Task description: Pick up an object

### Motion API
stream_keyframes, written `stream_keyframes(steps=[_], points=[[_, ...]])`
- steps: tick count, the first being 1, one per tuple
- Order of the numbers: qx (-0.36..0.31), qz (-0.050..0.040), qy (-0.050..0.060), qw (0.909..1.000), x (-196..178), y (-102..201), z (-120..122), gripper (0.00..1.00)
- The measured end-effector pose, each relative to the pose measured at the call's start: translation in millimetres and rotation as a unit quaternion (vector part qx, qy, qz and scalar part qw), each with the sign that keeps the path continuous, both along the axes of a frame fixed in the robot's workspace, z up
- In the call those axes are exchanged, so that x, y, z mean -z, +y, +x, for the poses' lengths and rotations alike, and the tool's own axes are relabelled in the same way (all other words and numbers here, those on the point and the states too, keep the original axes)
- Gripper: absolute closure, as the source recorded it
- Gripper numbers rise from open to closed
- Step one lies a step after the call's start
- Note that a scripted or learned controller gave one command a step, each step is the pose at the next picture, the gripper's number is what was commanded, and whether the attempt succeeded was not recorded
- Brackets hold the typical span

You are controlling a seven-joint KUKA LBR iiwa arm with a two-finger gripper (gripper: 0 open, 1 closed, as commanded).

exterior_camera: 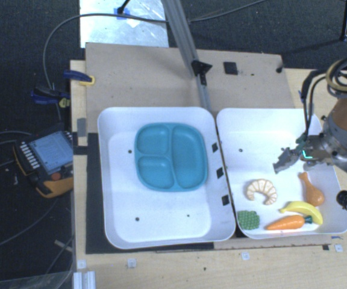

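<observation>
I see the gripper [286,159] over the right bin [252,125]; finger state, cannot tell. Below it, apart: croissant [262,190]. Chicken drumstick [311,188] sits lower right, with banana [303,210], carrot [286,223] and broccoli [249,220] beyond.

Pincer [285,159] low, pointing left

Brown bench [161,77] bears two white bins [119,221] [252,131], side by side.

Glossy plastic toy banana [304,210] and carrot [285,223]; smooth matt blue plastic plate [171,156]; matt white bins [118,185].
</observation>
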State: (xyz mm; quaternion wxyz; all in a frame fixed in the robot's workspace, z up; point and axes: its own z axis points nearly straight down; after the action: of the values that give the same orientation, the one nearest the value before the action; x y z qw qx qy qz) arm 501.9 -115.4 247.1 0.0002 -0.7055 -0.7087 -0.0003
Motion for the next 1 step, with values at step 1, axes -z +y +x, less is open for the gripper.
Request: stream_keyframes(steps=[1], points=[[0.0, -0.0001, 0.0, 1.0, -0.3, 0.0, 0.2, 0.0]])
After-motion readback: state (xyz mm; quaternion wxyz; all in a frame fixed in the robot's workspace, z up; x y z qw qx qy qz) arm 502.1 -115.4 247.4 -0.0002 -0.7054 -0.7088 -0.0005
